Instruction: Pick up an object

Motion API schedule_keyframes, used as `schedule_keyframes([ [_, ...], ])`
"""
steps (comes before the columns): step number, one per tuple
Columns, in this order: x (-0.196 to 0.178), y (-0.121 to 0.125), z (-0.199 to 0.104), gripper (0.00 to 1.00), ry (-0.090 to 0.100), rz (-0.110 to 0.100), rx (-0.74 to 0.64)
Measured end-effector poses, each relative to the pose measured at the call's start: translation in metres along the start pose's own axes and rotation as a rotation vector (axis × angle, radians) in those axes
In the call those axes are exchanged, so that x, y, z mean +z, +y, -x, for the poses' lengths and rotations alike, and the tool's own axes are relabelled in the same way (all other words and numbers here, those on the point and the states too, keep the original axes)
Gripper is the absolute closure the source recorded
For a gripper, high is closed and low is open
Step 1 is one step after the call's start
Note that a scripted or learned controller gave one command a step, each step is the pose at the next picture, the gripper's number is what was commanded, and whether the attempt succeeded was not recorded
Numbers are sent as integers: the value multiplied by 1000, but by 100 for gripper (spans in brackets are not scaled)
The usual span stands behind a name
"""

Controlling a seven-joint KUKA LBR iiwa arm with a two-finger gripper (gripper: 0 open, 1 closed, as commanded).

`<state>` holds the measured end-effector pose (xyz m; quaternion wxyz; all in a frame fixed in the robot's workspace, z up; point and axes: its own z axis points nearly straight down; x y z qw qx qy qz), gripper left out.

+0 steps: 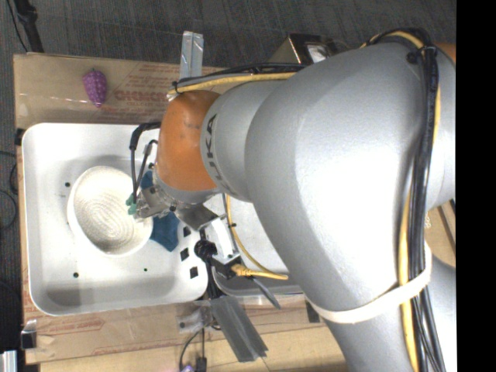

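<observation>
A round white plate-like object (108, 208) with ridged swirls lies in the left white bin (46, 285). A blue object (164, 232) lies at the plate's right edge, partly under the arm. A small teal piece (133, 204) shows just below the wrist. The gripper (147, 201) hangs low over the plate's right rim, under the orange band (186, 153); the wrist hides its tips.
A purple object (95, 87) lies on the cardboard outside the bin, at the upper left. The big grey arm (333, 177) covers the right bin and most of the right half. Cables (232, 266) and a metal bracket sit by the bin's lower right corner.
</observation>
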<state>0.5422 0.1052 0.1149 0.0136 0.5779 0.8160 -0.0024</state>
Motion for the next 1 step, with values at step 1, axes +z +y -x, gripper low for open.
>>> schedule_keyframes([
  [1, 0, 1, -7, 0, 8, -2, -9],
])
